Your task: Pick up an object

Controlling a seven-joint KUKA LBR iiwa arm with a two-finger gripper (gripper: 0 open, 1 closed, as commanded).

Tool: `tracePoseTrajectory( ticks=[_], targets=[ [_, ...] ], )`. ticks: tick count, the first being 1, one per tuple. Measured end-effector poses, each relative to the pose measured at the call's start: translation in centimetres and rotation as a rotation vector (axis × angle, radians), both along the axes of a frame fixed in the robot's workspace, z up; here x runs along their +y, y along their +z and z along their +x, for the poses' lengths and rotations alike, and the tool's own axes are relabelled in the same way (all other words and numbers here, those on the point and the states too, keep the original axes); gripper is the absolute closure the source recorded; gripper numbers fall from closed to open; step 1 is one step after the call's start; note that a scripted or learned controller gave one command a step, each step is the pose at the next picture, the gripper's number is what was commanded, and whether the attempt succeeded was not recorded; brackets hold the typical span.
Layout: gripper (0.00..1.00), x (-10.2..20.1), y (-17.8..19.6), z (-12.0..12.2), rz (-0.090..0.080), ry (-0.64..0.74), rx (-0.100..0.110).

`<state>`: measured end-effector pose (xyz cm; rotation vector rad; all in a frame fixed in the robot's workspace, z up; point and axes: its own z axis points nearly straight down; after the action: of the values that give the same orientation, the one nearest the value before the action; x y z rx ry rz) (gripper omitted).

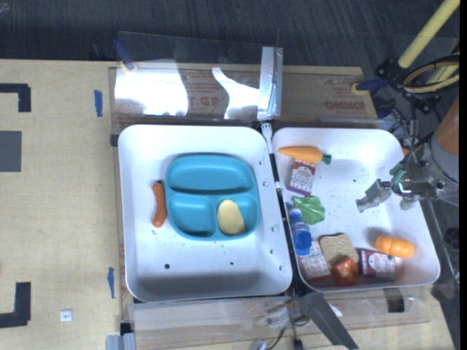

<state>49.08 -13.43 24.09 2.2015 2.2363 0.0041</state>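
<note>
The gripper hangs over the right bin, fingers spread and holding nothing. The small orange piece lies just below it, toward the bin's near edge, long axis crosswise.

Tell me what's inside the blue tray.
The blue tray in the left bin holds a yellow potato-like item in its lower right compartment. Whatever lies beneath that item is covered.
</note>
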Motion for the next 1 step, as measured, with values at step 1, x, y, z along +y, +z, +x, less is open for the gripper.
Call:
tracePoseTrajectory(
  ticks=[1],
  targets=[
    [0.0,4.24,-11.99,4.94,0.003,0.036,0.014]
  ],
)
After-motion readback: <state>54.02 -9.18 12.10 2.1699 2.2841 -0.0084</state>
